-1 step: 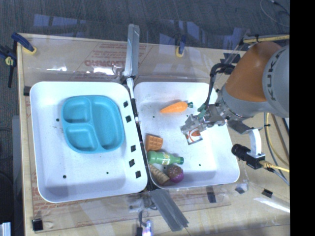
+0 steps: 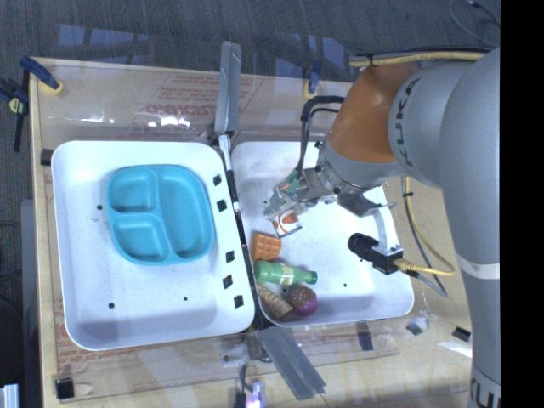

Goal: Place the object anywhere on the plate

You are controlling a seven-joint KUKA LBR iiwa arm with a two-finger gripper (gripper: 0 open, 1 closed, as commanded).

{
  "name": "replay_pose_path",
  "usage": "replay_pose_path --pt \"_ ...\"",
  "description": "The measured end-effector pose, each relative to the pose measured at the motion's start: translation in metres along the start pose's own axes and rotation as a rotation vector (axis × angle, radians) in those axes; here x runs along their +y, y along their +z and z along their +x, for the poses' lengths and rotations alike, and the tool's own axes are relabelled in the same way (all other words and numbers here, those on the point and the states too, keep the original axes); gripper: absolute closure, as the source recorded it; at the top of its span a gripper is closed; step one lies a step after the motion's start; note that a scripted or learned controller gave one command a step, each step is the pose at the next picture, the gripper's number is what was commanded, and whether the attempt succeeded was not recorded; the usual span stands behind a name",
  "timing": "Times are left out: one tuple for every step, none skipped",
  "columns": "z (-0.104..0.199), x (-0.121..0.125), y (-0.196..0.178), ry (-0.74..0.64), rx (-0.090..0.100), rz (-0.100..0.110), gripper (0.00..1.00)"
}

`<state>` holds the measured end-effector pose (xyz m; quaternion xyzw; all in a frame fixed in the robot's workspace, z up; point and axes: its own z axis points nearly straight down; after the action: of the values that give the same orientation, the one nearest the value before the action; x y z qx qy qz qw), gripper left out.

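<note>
Hand (image 2: 287, 202) above glossy orange-and-white packet (image 2: 288, 222), right bin (image 2: 357, 304).

Plate (image 2: 161, 212) smooth turquoise plastic, slightly glossy; bins (image 2: 81, 296) glossy white plastic; arm (image 2: 450, 117) matt grey.

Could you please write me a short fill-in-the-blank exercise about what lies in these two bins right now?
1. The blue plate has ___ compartments.
2. The plate lies in the ___ bin of the camera view.
3. The green bottle lies in the ___ bin.
4. The waffle piece lies next to the ___ between the bins.

Missing words: three; left; right; divider
</note>
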<state>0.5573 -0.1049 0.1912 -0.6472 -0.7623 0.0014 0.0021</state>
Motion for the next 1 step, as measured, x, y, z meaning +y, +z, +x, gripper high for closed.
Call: replay_pose_path --pt "0.0720 0.0529 0.0011 0.006 0.000 0.001 1.00"
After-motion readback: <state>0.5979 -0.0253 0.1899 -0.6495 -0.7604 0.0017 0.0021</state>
